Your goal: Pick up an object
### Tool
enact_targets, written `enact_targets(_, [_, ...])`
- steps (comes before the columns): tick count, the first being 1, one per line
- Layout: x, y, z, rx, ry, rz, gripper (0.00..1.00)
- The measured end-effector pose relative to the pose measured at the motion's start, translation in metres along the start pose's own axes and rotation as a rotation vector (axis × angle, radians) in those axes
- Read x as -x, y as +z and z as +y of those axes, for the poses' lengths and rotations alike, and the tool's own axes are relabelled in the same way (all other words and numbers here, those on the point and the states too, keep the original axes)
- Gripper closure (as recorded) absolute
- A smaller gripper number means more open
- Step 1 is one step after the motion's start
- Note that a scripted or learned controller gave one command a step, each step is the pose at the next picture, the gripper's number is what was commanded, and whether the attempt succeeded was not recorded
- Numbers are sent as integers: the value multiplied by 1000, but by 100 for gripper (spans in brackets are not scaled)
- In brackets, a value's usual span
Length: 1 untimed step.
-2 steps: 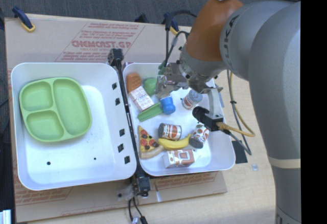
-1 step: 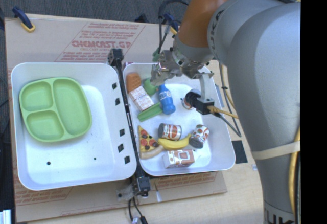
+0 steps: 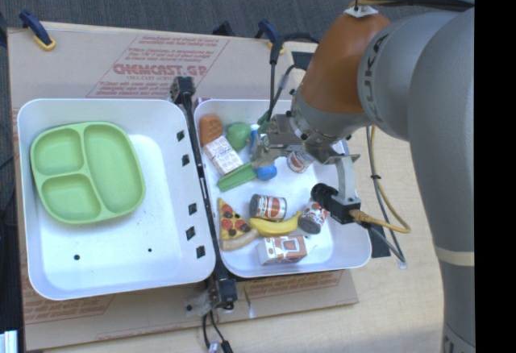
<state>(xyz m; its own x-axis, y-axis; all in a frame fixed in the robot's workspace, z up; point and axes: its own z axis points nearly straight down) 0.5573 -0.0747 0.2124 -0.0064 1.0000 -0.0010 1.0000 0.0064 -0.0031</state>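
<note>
The right bin [image 3: 355,242] holds several small toy foods. My gripper [image 3: 264,148] hangs low over its upper middle, just above a blue ball [image 3: 266,172] and a green pepper-like piece [image 3: 237,177], with a round green item [image 3: 239,134] to its left. A bread piece [image 3: 211,129] and a small white-and-red packet [image 3: 222,155] lie along the left wall. Lower down are a can [image 3: 268,206], a banana [image 3: 274,225], a pizza slice [image 3: 231,224], a small red-brown box [image 3: 284,249] and a small jar [image 3: 312,218].
The left bin [image 3: 48,263] holds a green divided plate [image 3: 86,172]. A black divider with clamps [image 3: 197,182] runs between the bins. The grey arm with its orange band [image 3: 347,61] covers the right bin's upper right corner. Cables [image 3: 379,206] trail along the right rim.
</note>
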Motion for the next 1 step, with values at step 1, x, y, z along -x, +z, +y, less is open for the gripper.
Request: enact_targets(1, [5, -26, -75, 1, 0, 0, 100])
